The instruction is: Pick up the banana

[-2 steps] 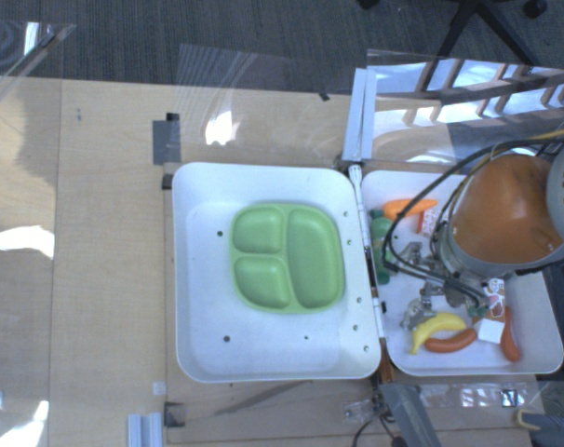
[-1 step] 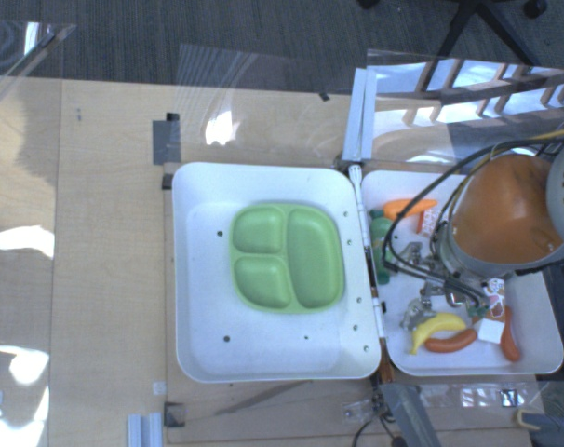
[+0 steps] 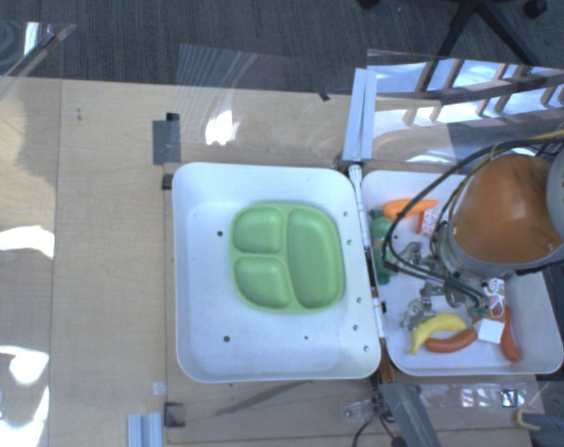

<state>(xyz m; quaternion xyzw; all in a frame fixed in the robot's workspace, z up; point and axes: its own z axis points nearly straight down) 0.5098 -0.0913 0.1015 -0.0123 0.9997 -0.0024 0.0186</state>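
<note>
banana (image 3: 437,327) lies in the right bin (image 3: 533,359), near its front edge, curved and yellow, and it touches a red sausage (image 3: 451,341) that lies just beside it on the front side; going from the left, the wooden bench (image 3: 87,250) is bare there, with bright reflections on it; next comes the left bin (image 3: 263,357), white and shallow, and a green plate (image 3: 288,257) with three compartments lies in its middle; between the two bins runs a narrow gap; in the right bin, at its back left, i see a green thing (image 3: 382,236) and an orange carrot (image 3: 405,208), close together; the gripper (image 3: 429,301) hangs just above and behind the banana, metal and grey, with black cables around it; i cannot tell if its fingers are spread or pressed together, because they are too small and mixed with the cables; nothing yellow is visible between them, the banana rests on the bin floor; above the gripper is the orange band (image 3: 505,208) of the arm, which covers much of the bin; at the far right a second red sausage (image 3: 510,333) lies along the side, and a small white block (image 3: 491,331) is between it and the first sausage.
</note>
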